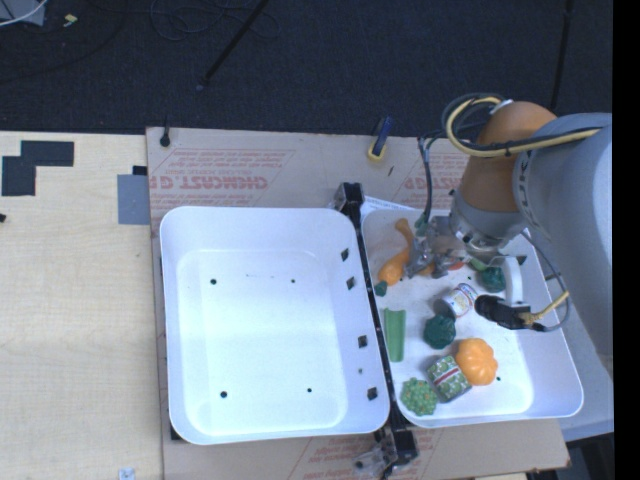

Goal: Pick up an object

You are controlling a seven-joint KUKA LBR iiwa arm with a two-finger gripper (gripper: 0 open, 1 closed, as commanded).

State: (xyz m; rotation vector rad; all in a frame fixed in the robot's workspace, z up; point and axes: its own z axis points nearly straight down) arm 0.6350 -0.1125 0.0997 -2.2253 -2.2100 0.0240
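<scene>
My gripper (428, 258) hangs low over the back of the right bin (560, 388), under the arm's orange band. Its metal fingers sit right beside an orange carrot-like piece (394, 266). A thin orange stick (403, 230) lies just behind it. Nothing can be made out between the fingers. In front lie a small white can (460, 299), a dark green lump (439, 331), a green flat stick (394, 333), an orange ball (476, 360), a green-labelled packet (447, 377) and a light green broccoli piece (419, 397).
The left bin (180, 268) stands alongside, split from the right one by a black clip rail (365, 298). A teal lump (491, 277) lies at the right bin's far side under the wrist. A blue and yellow clamp (380, 140) sits on the board behind.
</scene>
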